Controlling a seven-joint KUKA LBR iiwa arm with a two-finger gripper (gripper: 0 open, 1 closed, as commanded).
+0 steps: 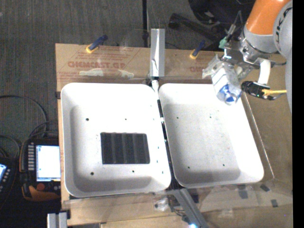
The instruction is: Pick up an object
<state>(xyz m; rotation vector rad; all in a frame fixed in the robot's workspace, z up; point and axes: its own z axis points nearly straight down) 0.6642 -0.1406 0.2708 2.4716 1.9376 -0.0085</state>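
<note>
While raised over the right bin [247, 141], tool [227, 87] grips a bottle [224, 85].

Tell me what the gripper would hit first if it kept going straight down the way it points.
The gripper hangs over the right bin's far right corner. Going straight down, it would probably meet that bin's white rim or floor first, though depth is hard to judge here.

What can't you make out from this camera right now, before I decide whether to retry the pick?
- Gripper: whether the jaws are open or shut; the wrist's own body and motion blur hide them.
- Blue-and-white blur at the tip, over the right bin's far corner: too smeared to tell if it is a held object or gripper parts.
- Dark ridged rectangle in the left bin: object or floor grate, unclear from above.
- Arm: cut off by the top and right edges.
</note>
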